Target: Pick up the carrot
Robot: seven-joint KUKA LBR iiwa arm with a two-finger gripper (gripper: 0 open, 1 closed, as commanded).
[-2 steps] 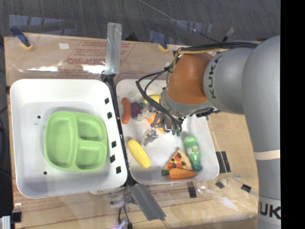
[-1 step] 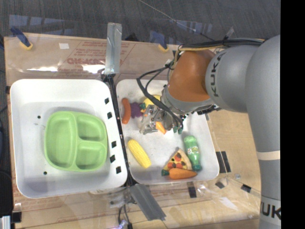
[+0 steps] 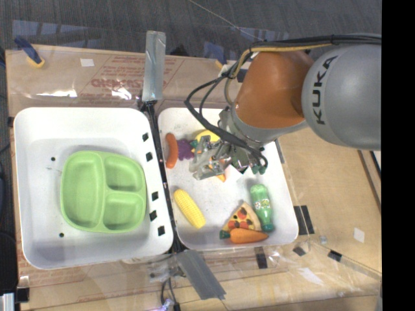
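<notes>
The carrot (image 3: pixel 247 236), orange with a dark green end, lies along the front wall of the right bin (image 3: pixel 285 199). It sits just below a toy pizza slice (image 3: pixel 242 218). My gripper (image 3: pixel 207 164) hangs over the middle of that bin, up and to the left of the carrot and well apart from it. The orange wrist band and cables above it hide part of the bin's back half. A small orange piece (image 3: pixel 222 175) peeks out beside the gripper.
In the right bin are a corn cob (image 3: pixel 189 208), a green bottle (image 3: pixel 260 206), a red sausage (image 3: pixel 171 149), purple grapes (image 3: pixel 185 149) and a yellow item (image 3: pixel 204 137). The left bin (image 3: pixel 26 173) holds a green divided plate (image 3: pixel 102 190).
</notes>
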